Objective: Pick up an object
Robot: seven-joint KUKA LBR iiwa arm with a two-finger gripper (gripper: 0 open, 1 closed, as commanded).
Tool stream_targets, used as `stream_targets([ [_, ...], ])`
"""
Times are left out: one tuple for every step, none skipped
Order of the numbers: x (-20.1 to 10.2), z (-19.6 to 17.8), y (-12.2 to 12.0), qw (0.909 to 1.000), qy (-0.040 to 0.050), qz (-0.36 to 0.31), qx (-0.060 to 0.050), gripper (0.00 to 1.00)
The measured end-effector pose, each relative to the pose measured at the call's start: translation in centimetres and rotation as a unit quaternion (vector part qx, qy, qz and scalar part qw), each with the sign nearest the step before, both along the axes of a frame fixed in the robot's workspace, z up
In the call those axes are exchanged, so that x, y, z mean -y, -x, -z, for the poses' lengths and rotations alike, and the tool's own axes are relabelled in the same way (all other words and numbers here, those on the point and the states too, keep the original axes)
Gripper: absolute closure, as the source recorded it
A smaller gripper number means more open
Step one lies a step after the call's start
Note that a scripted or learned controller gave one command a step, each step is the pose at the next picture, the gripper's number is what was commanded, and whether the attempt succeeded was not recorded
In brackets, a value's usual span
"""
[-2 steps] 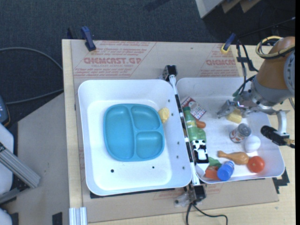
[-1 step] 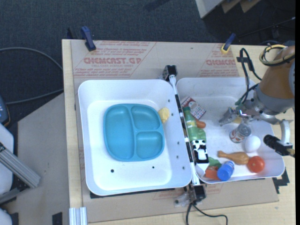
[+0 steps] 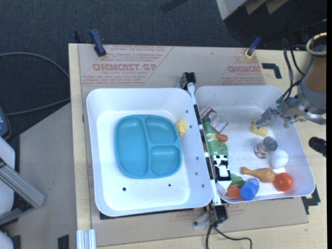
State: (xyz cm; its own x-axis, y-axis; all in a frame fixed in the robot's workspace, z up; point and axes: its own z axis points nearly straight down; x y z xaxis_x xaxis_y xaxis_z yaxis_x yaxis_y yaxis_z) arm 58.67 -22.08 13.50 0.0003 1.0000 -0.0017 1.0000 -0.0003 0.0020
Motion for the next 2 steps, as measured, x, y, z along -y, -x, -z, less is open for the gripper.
stream_targets([
  [-2.4, 5.1, 2.3, 1.0000, -0.0013, 0.000, -0.002, 0.00],
  [-0.5, 5.0, -2.8, 1.0000, -0.0038, -0.002, -0.001, 0.00],
])
